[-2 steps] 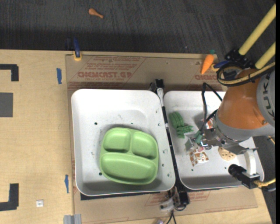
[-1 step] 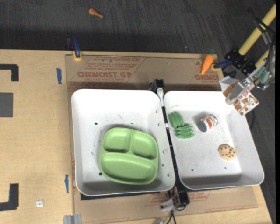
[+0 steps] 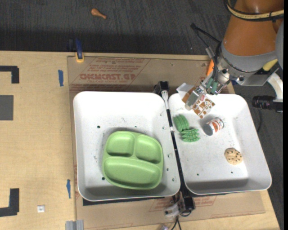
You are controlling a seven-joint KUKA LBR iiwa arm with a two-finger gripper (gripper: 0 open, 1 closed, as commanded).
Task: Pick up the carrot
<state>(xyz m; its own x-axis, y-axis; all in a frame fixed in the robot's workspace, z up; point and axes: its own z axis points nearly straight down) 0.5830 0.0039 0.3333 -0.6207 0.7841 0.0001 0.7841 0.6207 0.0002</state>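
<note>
The carrot point(image 3: 209, 67) seems to be the orange sliver by the right bin's point(image 3: 252, 179) far rim, mostly hidden against the gripper point(image 3: 210, 85). Whether the gripper grasps it, I cannot tell. A patterned carton point(image 3: 199, 103) lies just below.

Two bins sit side by side on a bench point(image 3: 36, 148). The left bin point(image 3: 90, 117) holds a divided plate point(image 3: 133, 159), toward its near side. In the right bin point(image 3: 252, 179), a toy pea pod bunch point(image 3: 186, 128) lies at the left, close to the wall between the bins. Right of it lies a small can point(image 3: 213, 126) on its side. A cookie point(image 3: 233, 156) lies nearer and farther right. A little box point(image 3: 198, 102) sits at the far edge, with the gripper point(image 3: 212, 85) just above it. A carrot point(image 3: 98, 13) lies on the floor, far beyond the bench.
</note>
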